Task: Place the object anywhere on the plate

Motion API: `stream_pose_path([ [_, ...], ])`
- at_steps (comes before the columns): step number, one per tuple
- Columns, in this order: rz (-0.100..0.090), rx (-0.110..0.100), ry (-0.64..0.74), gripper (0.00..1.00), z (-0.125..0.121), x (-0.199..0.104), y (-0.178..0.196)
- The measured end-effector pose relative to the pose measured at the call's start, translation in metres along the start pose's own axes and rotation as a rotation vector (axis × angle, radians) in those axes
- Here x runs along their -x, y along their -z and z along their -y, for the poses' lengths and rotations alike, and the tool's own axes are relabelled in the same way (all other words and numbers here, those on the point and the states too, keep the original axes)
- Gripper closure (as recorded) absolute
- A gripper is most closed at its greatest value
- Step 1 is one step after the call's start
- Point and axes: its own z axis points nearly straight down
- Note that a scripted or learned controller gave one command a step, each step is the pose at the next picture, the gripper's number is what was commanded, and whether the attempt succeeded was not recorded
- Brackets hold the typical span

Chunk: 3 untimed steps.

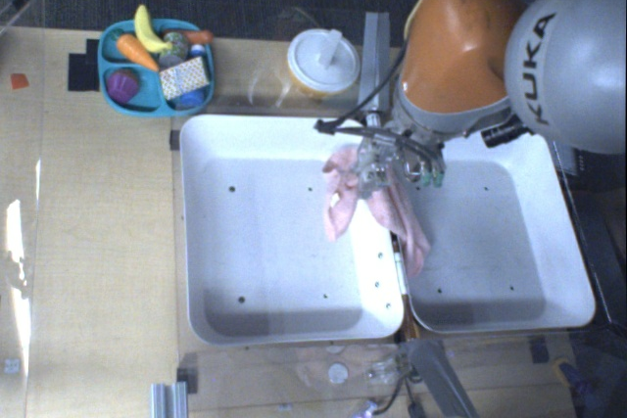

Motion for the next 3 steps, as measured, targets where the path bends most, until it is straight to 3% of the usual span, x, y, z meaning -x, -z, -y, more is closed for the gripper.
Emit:
stream_pose_path([
  [2,-0.002,0.001,0.0,1.0,-0.088,-0.045,0.006],
  [3,-0.001,0.001,0.0,0.0,-0.088,-0.045,0.006],
])
